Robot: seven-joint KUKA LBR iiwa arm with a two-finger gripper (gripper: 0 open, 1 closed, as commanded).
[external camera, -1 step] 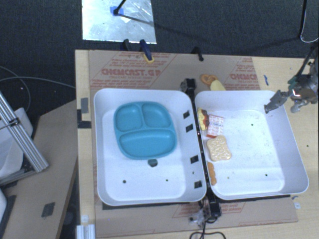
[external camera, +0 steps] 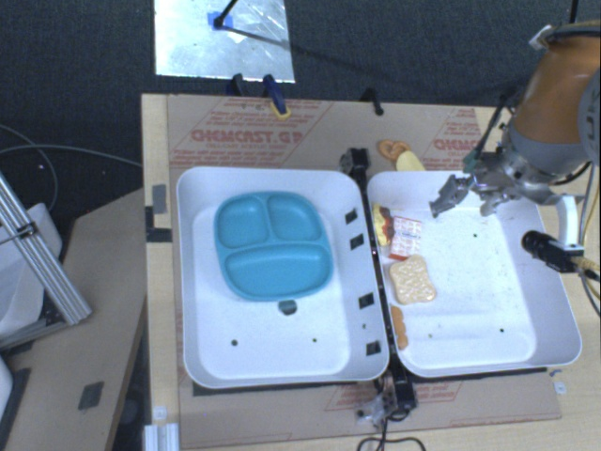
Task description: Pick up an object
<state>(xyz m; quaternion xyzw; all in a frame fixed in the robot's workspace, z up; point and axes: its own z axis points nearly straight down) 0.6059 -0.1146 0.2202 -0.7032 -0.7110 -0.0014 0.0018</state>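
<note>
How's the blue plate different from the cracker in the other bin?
The blue plate is far larger than the cracker. The plate is solid blue with three compartments; the cracker is tan, flat and speckled. The plate lies in the left bin, the cracker in the right bin near its left wall. Both lie flat, and the gripper touches neither.

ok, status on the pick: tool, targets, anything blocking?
Tool over right bin, upper part, nothing seen between its fingers. Cracker and red-white packet lie at bin's left side, untouched. Nothing in the way.
</note>
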